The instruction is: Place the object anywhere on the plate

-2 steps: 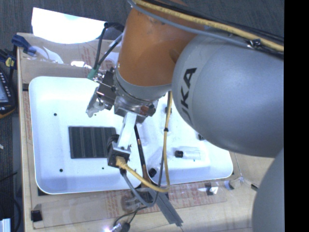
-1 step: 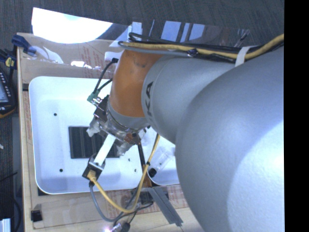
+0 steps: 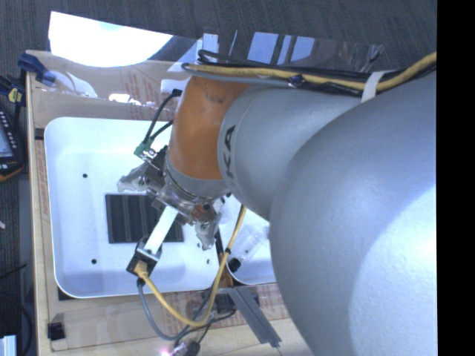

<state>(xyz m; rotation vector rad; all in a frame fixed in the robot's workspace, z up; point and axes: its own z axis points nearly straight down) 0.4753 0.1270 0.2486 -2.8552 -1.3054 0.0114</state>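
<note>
The hand (image 3: pixel 199 219) hangs under the arm's orange band (image 3: pixel 197 136) over the right part of the left bin (image 3: pixel 67 199). The wrist hides it so much that I cannot tell whether it is wide, narrow or holding anything. Just beside it, to its left in the view, a dark ribbed rectangular plate (image 3: pixel 130 217) lies flat on that bin's floor, and I cannot make out an object to be placed. A corner of the right bin (image 3: pixel 256 274) shows beneath the arm, both bins resting on the wooden tabletop (image 3: pixel 104 321).
</note>
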